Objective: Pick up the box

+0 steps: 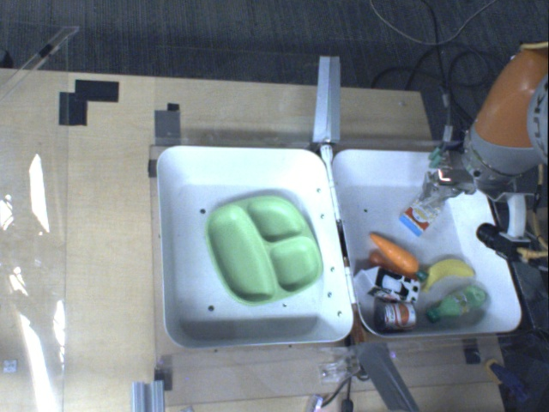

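The box [419, 215] is a small white carton with a blue and red lower end, in the right bin [377, 174] towards its far right. It hangs tilted, and its upper end reaches up between the fingers of my gripper [438, 184], which is shut on it. The grey arm with its orange band [508, 101] comes in from the right, above the bin's far right corner.
Near the front of the right bin lie a carrot [395, 251], a banana [450, 271], a green bottle [455, 304], a can [396, 316] and a black-and-white item [400, 286]. The left bin [184, 187] holds a green divided plate [262, 247].
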